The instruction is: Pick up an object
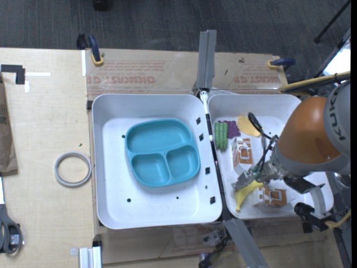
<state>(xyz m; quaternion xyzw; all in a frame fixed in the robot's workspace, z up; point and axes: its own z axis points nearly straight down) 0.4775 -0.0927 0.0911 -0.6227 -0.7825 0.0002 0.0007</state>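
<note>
reaching into the right bin, the claw hung low over the banana, near the carton; i could not tell how far it was open or if it held something. the crowded items could make it slip or catch the wrong one. the wooden tabletop stood on dark carpet.

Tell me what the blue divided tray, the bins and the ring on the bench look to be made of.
Blue divided tray: likely molded plastic, matte, with rounded compartment edges. Left bin and right bin: probably thin white plastic, smooth, faintly glossy. Ring: unclear, perhaps a tape roll; pale grey, dull.
</note>
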